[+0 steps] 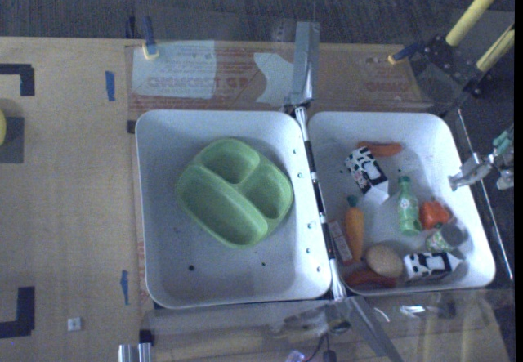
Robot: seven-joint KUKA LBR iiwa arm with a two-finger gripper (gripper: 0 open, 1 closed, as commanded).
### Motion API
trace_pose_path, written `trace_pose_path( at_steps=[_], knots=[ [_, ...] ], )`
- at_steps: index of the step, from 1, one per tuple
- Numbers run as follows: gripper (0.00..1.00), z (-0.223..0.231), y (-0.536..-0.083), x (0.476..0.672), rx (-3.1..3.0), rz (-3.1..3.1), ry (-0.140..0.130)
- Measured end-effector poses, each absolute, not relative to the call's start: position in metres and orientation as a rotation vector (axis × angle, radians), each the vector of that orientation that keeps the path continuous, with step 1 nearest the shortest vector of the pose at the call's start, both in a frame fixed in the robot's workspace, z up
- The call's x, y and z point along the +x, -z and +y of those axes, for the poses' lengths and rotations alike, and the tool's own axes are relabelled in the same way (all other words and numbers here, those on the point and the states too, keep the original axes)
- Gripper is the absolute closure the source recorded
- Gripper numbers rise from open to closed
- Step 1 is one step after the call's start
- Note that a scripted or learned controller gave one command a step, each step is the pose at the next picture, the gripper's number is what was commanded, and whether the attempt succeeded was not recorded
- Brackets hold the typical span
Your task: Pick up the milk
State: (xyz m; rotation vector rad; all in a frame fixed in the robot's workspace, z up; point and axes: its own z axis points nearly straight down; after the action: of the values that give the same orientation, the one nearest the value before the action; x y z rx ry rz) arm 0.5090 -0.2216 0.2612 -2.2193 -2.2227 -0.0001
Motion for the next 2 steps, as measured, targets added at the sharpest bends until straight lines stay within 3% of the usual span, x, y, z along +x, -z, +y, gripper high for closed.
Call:
trace_pose_path(
  at_steps=[1, 2],
  knots=[
    [0.0, -0.17, -0.145, 0.543, -2.001, -2.421, 0.001],
    [0.0, -0.128, -0.095, 0.618, -1.965, -2.453, 0.001]
  ],
)
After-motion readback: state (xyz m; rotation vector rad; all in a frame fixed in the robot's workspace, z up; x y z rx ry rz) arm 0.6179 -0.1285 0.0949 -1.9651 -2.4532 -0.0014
